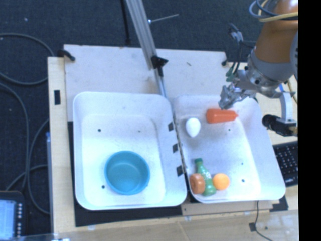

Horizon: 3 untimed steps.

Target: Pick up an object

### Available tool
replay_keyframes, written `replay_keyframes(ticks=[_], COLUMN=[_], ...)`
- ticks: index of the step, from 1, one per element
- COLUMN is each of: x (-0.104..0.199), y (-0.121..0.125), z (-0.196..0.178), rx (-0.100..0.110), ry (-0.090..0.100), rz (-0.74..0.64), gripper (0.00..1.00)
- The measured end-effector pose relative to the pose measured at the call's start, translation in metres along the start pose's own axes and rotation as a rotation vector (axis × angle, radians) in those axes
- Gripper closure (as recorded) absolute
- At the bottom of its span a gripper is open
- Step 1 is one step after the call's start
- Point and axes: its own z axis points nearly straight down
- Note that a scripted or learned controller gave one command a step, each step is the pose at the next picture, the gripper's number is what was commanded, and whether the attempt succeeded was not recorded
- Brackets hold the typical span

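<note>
The blue bowl (127, 172) sits in the left bin (85, 109), and in the right bin (261, 185) the carrot (221, 116) lies at 12 o'clock, just under the gripper (226, 100), which should drop straight and squeeze its middle.

The arm (275, 39) was cut off by the upper right edge, the gripper (226, 100) fingers were too blurred to be read, and the keyboard (287, 162) was partly cropped.
</note>
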Motion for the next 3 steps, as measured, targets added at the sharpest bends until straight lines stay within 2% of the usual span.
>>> replay_keyframes(ticks=[1, 2, 3], x=[0.058, 0.105, 0.155], y=[-0.020, -0.030, -0.046], z=[0.010, 0.028, 0.027], rx=[0.008, 0.009, 0.011], ry=[0.001, 0.000, 0.002], rz=[-0.001, 0.000, -0.002], gripper=[1.00, 1.00, 1.00])
